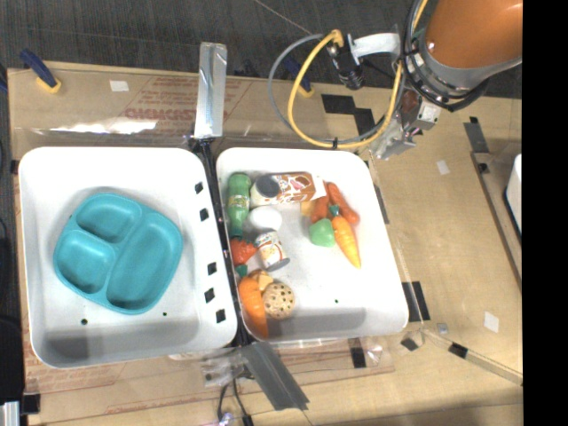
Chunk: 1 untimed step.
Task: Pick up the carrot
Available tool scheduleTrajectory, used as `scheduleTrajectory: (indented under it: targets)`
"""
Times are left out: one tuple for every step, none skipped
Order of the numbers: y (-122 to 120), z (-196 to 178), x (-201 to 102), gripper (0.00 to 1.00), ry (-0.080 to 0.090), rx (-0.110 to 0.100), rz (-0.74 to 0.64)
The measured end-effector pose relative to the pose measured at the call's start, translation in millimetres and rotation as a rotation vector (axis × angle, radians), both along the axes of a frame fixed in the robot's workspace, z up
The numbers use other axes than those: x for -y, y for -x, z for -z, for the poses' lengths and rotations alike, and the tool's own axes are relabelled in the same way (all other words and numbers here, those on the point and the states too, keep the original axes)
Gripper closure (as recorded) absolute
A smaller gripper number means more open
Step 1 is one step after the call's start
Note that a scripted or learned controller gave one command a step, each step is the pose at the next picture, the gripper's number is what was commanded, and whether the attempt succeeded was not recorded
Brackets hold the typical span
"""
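I see the carrot [347, 240] lying in the right bin [382, 273], toward its right side, tip pointing to the near wall, just beside a green pepper [321, 232]. The arm [466, 25] sits above the bin's far right corner, outside it. Tool state: I cannot tell. The teal tray [118, 252] lies in the left bin [44, 327]

Both white bins [382, 264] look like smooth, matt plastic. The teal divided tray [118, 251] in the left bin is plastic with a soft sheen. The carrot [346, 238] by the right bin's right wall is glossy orange plastic. The bench [461, 238] looks like matt brown cardboard, with shiny clear tape [133, 114] near its back edge
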State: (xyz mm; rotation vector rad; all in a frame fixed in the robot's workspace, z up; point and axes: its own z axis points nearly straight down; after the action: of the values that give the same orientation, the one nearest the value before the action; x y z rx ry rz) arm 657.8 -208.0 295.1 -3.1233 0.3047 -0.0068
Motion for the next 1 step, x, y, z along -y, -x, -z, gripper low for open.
scheduleTrajectory:
  targets:
    - [-0.3, -34.6, -1.0, 1.0, -0.001, 0.001, -0.001]
